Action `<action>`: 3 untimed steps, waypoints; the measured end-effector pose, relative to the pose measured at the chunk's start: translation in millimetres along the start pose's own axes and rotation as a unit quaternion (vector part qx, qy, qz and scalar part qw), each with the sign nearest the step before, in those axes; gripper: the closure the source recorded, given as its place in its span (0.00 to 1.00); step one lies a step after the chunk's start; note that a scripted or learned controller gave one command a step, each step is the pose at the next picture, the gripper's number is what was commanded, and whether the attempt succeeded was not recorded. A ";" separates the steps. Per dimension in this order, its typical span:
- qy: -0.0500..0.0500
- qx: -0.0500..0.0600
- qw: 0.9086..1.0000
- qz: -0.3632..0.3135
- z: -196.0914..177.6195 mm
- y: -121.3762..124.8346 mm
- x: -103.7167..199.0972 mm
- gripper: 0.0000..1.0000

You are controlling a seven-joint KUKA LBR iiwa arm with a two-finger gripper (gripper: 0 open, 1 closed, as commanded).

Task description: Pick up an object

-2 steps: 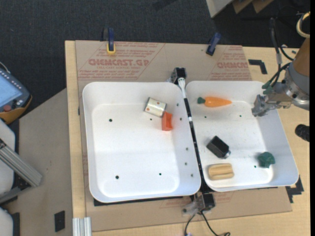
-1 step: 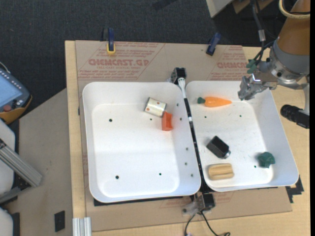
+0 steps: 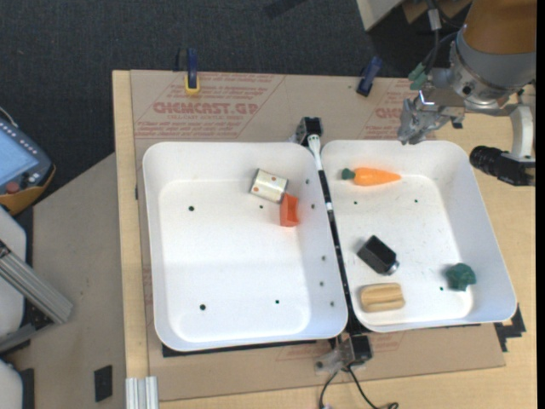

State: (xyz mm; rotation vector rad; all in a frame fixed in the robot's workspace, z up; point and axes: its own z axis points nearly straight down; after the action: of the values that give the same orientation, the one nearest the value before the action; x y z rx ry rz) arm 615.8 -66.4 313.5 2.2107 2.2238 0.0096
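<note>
Across the bench, 2 shallow white bins sit side by side, the left bin and the right bin, rims touching along a black clipped seam, most likely so neither slides. Up at the top right hangs the arm, orange band showing, its gripper poised above the right bin's far rim and nothing between its tips. Open or closed? I cannot tell; the tips are small and blurred from up here.

Now the candidates, biggest first. 1 orange carrot lies flat near the far wall of the right bin, nearest the gripper and my guess for the easiest reach. 1 tan block rests near the front wall, with 1 black block just behind it, tilted. In the left bin, 1 white cube leans right beside 1 orange block; they look to be touching, which could crowd a grasp. Smallest, 1 green lump sits near the right wall.
</note>
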 end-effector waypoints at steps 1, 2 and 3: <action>0.000 0.002 1.000 0.001 -16.8 -12.3 23.7 1.00; 0.001 0.005 1.000 0.001 -25.8 -30.4 51.3 1.00; 0.000 0.000 1.000 0.001 -68.9 -33.5 79.7 1.00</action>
State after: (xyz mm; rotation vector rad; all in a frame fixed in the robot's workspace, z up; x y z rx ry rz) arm 581.2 13.1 382.1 2.2132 2.2228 0.0092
